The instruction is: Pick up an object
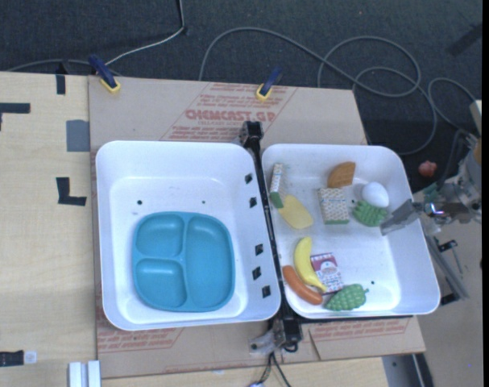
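On the desk [35, 216], the left bin [115, 160] carries a blue divided plate [184, 262] lying flat toward its near side. The right bin [393, 297] holds the clutter. Along its left wall lies a slim tube [275, 177], with a pale yellow lemon-shaped piece [296, 212] just below it. At the bin's six o'clock a banana [306, 263] curves over an orange hot dog [300, 285], with a small red-and-white carton [327, 271] touching the banana's right side and a green bumpy vegetable [346, 297] beside the hot dog's end. Toward twelve o'clock sits a brown bread-like piece [341, 174], and under it a speckled square block [335, 205]. Right of those rest a white egg [375, 193] and, touching it from below, a green leafy piece [368, 214].

The tool [399, 218] reaches in over the bin's right rim at about three o'clock, a grey blade-like finger slanting down toward the bin floor. The green leafy piece lies just at its nine o'clock, near but seemingly apart; the egg sits at its ten o'clock. Nothing is seen between the fingers, and I cannot tell how far they stand apart.
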`<control>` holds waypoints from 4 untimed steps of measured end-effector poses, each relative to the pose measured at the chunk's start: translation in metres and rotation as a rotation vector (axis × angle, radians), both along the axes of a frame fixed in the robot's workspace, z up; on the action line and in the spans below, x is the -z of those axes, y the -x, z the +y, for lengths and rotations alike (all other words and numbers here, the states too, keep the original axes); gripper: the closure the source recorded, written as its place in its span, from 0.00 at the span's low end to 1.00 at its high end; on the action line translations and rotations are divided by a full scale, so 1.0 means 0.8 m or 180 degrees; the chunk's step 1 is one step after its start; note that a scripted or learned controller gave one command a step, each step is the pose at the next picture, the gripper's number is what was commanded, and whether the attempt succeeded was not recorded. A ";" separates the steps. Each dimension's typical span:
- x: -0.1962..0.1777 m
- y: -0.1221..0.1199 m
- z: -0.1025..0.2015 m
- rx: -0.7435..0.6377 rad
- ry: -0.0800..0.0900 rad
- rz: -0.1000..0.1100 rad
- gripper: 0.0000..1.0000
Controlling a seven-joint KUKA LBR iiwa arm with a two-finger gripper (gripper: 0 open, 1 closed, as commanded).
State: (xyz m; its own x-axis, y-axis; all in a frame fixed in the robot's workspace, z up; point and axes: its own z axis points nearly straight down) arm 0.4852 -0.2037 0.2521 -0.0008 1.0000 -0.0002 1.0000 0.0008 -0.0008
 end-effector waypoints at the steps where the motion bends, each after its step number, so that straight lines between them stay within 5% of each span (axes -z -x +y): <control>1: 0.073 -0.111 -0.024 -0.0004 0.0001 0.0003 0.00; 2: 0.187 -0.182 -0.007 -0.0001 0.0006 -0.0002 0.00; 3: 0.209 -0.226 0.039 0.0010 -0.0001 0.0040 0.00; 4: 0.207 -0.148 0.084 0.0000 0.0006 -0.0006 0.00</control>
State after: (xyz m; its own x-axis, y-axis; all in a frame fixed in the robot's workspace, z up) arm 0.6034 -0.1365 0.0864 -0.0009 1.0000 -0.0020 1.0000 0.0009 0.0011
